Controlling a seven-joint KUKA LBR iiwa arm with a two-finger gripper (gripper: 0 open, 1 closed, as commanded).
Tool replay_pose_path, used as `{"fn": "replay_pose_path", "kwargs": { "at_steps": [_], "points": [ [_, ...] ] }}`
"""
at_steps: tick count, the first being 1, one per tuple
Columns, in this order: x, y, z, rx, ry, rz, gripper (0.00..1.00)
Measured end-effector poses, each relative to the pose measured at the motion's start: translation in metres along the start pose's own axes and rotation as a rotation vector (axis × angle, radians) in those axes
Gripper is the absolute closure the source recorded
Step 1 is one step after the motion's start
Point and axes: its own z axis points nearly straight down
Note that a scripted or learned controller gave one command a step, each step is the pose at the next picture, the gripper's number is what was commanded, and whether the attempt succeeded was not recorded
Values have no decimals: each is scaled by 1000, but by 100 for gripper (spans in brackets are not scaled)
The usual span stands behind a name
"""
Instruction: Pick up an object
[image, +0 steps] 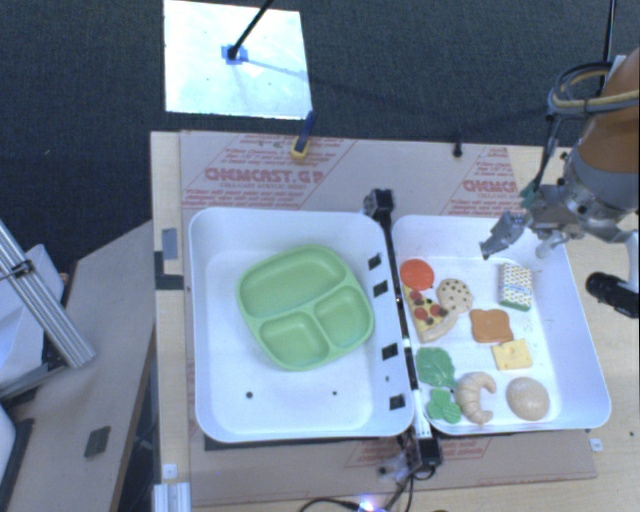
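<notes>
Pincer (522, 233) hovers, fingers apart, nothing between them. Just below it, the sprinkled wafer (515, 286) (prob. light, stiff plastic): grip its long edges.

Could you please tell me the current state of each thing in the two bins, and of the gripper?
gripper: raised over the right bin's far edge, holding nothing visible.
green tray: lying flat in the left bin, compartments bare.
tomato slice: flat in the right bin.
pizza slice: flat.
cookie: flat.
sprinkled wafer: flat.
toast: flat.
cheese: flat.
croissant: lying by the near wall.
egg: on its side.
</notes>
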Motion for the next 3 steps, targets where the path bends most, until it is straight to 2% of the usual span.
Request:
{"fn": "replay_pose_path", "kwargs": {
  "at_steps": [1,3],
  "points": [
    [0,2,-6,-11,-2,-2,0],
    [-16,-2,96,-7,-1,1,0]
  ]
}}
